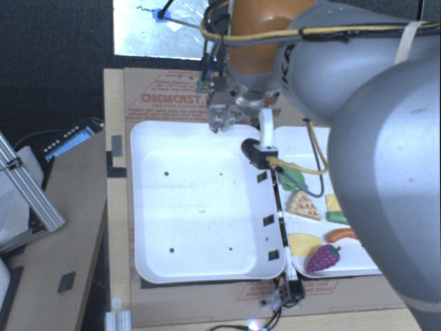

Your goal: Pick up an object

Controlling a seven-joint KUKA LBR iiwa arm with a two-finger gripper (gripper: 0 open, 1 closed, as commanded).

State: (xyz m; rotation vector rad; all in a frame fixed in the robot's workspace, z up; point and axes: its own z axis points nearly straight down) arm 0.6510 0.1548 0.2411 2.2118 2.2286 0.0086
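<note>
Toy food — pizza slice point(304, 205), grapes point(323, 258), sausage point(340, 235), leaf point(292, 178) — pooled in the right bin point(303, 135), likely as picking stock. Left bin point(200, 205) bare. Arm point(358, 81) reaches across from the right; gripper point(222, 121) sits over the left bin's far rim — its grip cannot be judged.

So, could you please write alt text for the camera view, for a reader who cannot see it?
A grey robot arm with an orange band reaches from the right, its end effector at the far edge of the left white bin. The right white bin holds toy food: a pizza slice, purple grapes and a sausage.
</note>
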